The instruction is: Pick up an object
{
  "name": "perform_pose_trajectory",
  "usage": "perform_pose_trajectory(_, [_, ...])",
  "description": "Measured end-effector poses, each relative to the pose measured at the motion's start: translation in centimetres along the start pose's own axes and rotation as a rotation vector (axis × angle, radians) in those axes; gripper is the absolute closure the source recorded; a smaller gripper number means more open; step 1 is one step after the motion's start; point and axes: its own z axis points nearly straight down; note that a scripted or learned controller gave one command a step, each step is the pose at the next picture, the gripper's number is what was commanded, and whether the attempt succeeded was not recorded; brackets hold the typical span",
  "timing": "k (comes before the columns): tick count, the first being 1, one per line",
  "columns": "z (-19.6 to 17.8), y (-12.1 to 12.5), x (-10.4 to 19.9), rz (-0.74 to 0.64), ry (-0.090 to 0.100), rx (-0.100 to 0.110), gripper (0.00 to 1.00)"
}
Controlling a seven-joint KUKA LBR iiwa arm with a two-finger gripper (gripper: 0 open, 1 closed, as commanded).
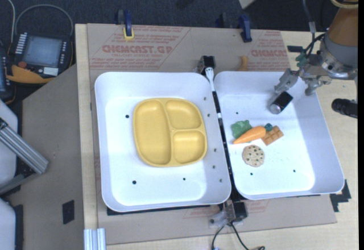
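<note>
Camera view: three small objects lie grouped on the floor of the right bin (307, 178), in its left half and about midway between its far and near edges.

1. The toy carrot (250, 134) lies on its side, its green leaf end toward the bin's left edge and its orange body pointing toward the bin's centre.
2. The brown waffle piece (272, 134) lies at the carrot's orange end, touching it or just beside it; contact cannot be confirmed.
3. The cookie (253, 155), round, pale and dark-speckled, lies flat just beside the carrot on the near side, apart from it.

The gripper (311, 75) hangs over the far right corner of the right bin, well apart from all three objects. Whether it is wide or narrow cannot be told from this angle. The grey arm (335, 61) enters from the right, with the orange band (344, 27) above the wrist.

The left bin (114, 180) stands against the right bin's left edge. A yellow divided plate (169, 131) with three compartments lies flat at the centre of its floor.

Both bins rest on a brown board (170, 44). Two blue clamps (128, 23) sit on the board's far edge. A pendant (40, 53) with a screen lies off the board's far left corner.
</note>
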Motion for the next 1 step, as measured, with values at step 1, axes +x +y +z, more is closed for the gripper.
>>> perform_pose_trajectory(1, [-0.97,0.30,0.08,-0.004,-0.003,-0.015,0.00])
